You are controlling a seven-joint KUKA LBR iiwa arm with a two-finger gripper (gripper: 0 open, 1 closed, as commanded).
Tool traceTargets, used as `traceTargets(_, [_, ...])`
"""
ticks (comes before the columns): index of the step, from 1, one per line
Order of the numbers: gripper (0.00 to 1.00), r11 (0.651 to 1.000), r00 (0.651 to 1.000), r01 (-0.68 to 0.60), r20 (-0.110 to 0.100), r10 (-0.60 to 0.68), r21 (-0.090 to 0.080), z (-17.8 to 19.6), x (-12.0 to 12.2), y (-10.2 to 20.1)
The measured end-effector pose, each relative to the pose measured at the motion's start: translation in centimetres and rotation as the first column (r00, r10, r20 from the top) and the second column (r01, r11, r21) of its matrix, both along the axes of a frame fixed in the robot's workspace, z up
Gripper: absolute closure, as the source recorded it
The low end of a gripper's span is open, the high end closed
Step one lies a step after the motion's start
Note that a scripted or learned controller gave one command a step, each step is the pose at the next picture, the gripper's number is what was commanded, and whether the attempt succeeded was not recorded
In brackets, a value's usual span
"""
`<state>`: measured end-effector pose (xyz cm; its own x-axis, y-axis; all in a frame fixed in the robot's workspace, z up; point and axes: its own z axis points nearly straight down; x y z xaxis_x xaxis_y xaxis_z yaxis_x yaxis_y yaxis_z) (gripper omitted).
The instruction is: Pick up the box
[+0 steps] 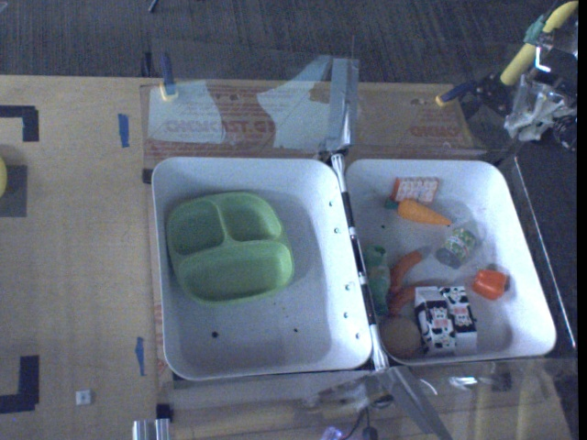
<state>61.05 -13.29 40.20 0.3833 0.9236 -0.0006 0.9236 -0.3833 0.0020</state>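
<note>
In the right bin (523, 246), a small flat orange-red box (415, 190) lies near the far wall, just above a carrot (424, 213). A taller white box with a black cow pattern (445, 319) stands near the front wall. The gripper (539, 108) hangs at the top right, outside the bin's far right corner and well away from both boxes. Yellow cables run over it. Nothing shows in its grasp.
The right bin also holds a silvery wrapped item (459, 244), an orange piece (491, 283), a red pepper (404, 269), a green item (378, 278) and a brown round thing (399, 335). A green divided plate (229, 246) lies in the left bin (275, 356).
</note>
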Motion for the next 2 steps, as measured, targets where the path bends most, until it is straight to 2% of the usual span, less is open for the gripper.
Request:
traceTargets(1, [1.00, 1.000, 1.000, -0.011, -0.003, 0.011, 0.001, -13.52, -2.60, -3.57])
traceTargets(2, [0.00, 1.000, 1.000, -0.012, -0.002, 0.012, 0.001, -13.48, -2.57, -3.53])
